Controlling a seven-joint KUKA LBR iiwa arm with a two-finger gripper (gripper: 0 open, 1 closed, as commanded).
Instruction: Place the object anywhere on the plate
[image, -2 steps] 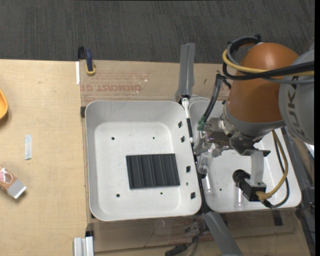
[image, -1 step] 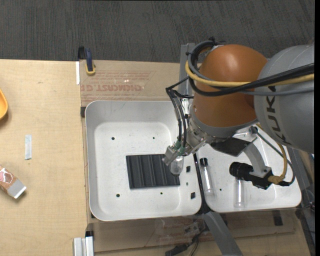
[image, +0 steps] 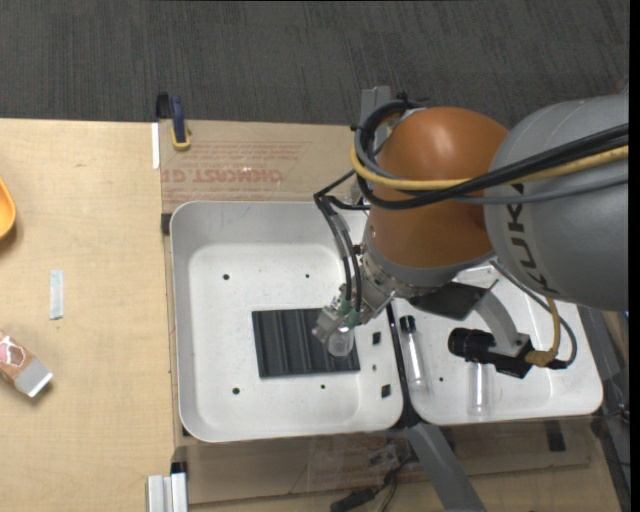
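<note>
Presently poised over left bin (image: 200, 300): gripper (image: 340, 328) at 3 o'clock edge of dark ribbed plate (image: 290, 342), low enough to release there. Finger state: cannot tell. Small clear object (image: 341, 343) at tip, possibly held; grip unconfirmed.

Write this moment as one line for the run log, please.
arm: reaching in from right | gripper: over right edge of dark ribbed plate, left bin | fingers: unclear | grasp: not confirmed
</note>
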